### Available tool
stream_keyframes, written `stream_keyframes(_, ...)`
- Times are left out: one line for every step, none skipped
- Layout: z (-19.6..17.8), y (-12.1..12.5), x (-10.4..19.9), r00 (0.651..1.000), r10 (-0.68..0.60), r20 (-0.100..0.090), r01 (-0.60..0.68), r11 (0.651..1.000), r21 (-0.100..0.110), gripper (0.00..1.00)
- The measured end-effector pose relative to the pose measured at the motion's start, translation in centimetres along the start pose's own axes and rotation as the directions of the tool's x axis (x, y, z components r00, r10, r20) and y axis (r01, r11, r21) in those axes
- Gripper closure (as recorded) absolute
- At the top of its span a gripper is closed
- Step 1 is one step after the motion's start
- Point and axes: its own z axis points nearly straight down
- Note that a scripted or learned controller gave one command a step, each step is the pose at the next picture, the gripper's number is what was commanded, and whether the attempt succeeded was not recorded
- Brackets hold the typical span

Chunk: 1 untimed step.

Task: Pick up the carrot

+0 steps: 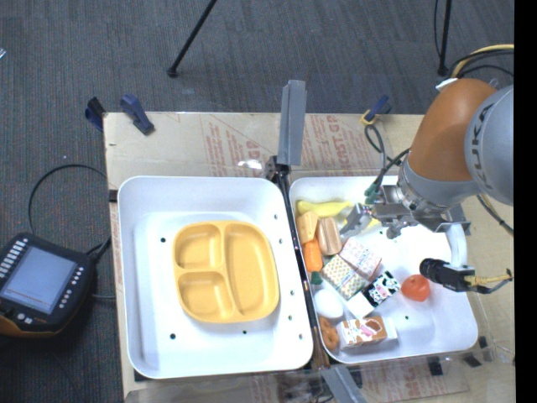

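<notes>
Approach step, no grasp yet. The hand hovers over the upper part of the right bin, near the carrot but not on it; can't tell how it is set from this angle. Carrot: small orange piece, lying along the bin's left wall, just beside a tan bread-like piece, below the banana, touching a patterned box. Next move likely needs a shift left and down, fitting into that tight clutter.

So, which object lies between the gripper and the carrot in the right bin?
In the camera view, a brown bread-like piece lies between the gripper and the carrot, touching the carrot's upper right side.
</notes>
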Motion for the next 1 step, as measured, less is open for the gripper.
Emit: stream_keyframes(0.01, -0.38, 7.08, 1.000, 0.020, -0.002, -0.020, 1.000, 0.002, 0.00)
